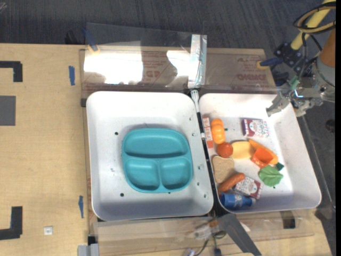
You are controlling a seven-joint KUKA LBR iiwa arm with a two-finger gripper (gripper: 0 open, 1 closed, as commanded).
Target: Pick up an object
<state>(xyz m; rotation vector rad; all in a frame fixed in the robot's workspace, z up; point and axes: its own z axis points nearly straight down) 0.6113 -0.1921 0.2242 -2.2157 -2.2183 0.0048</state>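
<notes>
The right white bin (298,143) holds several toy foods: an orange piece (217,128), a red tomato (225,150), a yellow wedge (241,149), an orange carrot-like piece (262,153), a green leaf (270,175), a bread slice (222,168), a red sausage (230,182), a blue can (234,200) and a purple-and-white carton (254,127). My gripper (286,108) hangs over the bin's far right corner, up and to the right of the carton. It is open, with bare bin wall showing between its fingers.
The left white bin (101,143) holds a teal divided plate (157,160). A clear plastic sheet (144,57) stands behind the bins. Cables and a yellow hose (314,17) run by the arm at the upper right.
</notes>
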